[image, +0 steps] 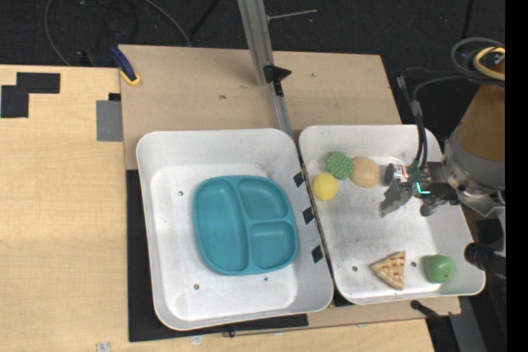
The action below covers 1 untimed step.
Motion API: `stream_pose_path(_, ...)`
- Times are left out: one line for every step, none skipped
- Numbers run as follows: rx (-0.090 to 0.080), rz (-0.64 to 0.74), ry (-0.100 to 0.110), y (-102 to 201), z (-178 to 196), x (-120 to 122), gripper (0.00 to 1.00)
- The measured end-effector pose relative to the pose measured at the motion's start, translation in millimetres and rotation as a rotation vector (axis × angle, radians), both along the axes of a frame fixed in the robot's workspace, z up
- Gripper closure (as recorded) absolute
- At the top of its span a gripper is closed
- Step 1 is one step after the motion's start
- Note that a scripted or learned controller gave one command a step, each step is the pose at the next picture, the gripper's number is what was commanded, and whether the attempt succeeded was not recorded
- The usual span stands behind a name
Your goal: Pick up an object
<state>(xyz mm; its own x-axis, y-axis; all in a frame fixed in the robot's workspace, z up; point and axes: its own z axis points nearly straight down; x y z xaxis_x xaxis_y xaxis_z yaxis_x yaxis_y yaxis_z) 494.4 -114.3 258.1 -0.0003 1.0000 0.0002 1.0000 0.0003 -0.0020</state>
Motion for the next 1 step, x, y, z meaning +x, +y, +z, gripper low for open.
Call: stream_pose_path(0.000, 0.000, -0.001, 0.0, 0.2, 0.1, 0.00)
